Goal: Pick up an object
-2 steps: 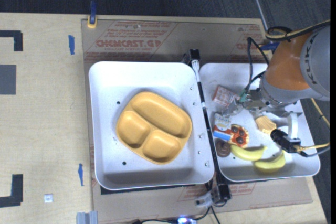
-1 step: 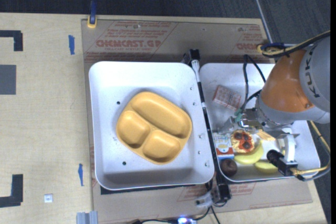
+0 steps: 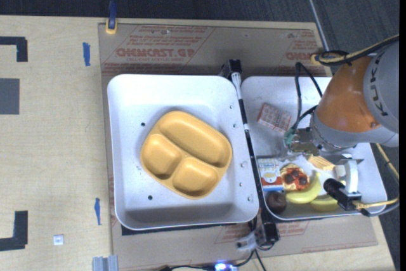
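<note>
Down over the right white bin (image 3: 378,182), my pincer (image 3: 303,148), grip state hidden, hovers by the curved yellow plastic banana (image 3: 309,195): light, stiff, slippery, best pinched mid-body.

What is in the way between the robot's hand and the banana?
Nothing visible. The end effector sits low in the right bin, just above the banana. A colourful packet lies against the banana, beside the path rather than across it.
</note>
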{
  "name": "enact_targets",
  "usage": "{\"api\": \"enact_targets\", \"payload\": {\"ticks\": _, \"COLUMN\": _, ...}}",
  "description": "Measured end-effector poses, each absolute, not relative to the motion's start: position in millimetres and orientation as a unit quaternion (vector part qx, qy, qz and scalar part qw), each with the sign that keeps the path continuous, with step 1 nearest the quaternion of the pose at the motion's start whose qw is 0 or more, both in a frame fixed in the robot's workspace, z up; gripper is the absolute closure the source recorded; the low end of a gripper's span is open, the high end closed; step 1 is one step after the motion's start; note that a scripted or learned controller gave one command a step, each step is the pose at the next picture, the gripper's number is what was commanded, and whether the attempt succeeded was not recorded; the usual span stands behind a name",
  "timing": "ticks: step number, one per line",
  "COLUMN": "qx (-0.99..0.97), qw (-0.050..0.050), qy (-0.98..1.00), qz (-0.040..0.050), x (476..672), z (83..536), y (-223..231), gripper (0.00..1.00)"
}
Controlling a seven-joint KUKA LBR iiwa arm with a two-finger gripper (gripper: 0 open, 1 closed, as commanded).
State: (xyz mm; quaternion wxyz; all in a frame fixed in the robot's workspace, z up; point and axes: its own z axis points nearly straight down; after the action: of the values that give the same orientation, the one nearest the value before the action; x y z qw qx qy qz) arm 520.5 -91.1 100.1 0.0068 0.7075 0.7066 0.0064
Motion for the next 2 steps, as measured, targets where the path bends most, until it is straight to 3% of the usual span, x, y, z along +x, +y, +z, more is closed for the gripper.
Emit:
{"api": "enact_targets", "payload": {"ticks": 1, "qx": 0.71, "qw": 0.014, "qy": 0.704, "qz": 0.0033, "x": 520.6, "z": 102, "y": -99, "gripper": 0.0}}
{"api": "enact_targets", "payload": {"ticks": 2, "qx": 0.708, "qw": 0.005, "qy": 0.706, "qz": 0.002, "x": 482.2, "z": 87, "y": -106, "gripper": 0.0}}
